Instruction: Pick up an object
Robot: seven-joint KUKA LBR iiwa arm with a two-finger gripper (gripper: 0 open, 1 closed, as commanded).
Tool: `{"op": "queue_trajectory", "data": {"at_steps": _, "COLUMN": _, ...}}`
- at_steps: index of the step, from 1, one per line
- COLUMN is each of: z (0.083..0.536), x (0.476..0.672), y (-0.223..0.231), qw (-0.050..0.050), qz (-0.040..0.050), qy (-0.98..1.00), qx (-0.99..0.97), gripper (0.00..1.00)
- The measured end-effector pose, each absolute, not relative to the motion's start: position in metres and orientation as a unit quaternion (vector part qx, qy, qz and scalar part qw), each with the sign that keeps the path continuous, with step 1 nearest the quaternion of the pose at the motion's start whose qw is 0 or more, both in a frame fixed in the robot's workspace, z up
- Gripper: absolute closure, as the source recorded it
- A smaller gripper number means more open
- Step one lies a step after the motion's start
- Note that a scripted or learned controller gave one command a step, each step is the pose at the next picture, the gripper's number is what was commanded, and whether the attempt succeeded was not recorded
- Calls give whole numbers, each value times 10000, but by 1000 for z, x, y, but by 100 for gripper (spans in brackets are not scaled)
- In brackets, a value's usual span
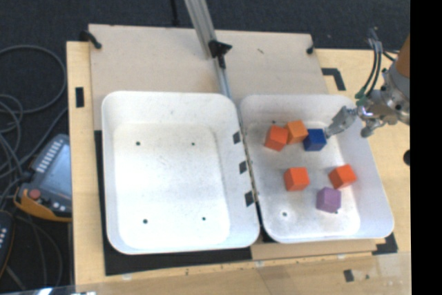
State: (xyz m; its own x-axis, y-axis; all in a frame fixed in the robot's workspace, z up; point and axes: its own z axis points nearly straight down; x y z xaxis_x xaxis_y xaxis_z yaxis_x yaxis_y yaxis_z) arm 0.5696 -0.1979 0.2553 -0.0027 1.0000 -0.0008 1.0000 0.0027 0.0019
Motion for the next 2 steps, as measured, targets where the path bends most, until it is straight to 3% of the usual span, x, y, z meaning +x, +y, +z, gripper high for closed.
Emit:
{"op": "queue_trajectory", "data": {"at_steps": 1, "z": 152, "x": 571, "y": -154, "qw": -27, "qz": -16, "qy": 7086, "qx": 7056, "gripper": 0}}
{"op": "queue_trajectory", "data": {"at_steps": 2, "z": 99, "x": 528, "y": -122, "qw": -21, "qz": -12, "qy": 7071, "qx": 7072, "gripper": 0}}
